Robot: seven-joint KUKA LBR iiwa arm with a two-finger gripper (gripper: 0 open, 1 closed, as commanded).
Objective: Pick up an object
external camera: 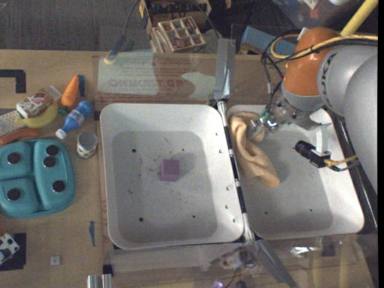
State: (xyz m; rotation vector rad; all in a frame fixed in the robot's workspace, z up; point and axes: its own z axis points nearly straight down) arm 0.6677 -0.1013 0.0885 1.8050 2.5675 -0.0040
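Tool (264,126) low in the right bin (312,221), upper centre-right of frame, right at the top of the tan cloth (255,155); how wide it stands I cannot tell. Cloth looks soft, light and floppy, so pinch a raised fold near its bunched top

Robotics laboratory test station. A wooden worktop (48,65) carries two shallow white bins (114,122) set side by side, reached by a grey industrial arm (354,77) with an orange band (309,62) and loose cables (270,71). Toy props lie at the worktop's left: a teal plastic tray (36,176), a small bottle (75,119), a carrot (71,90). Cardboard boxes (177,32) stand behind on grey carpet (60,11).
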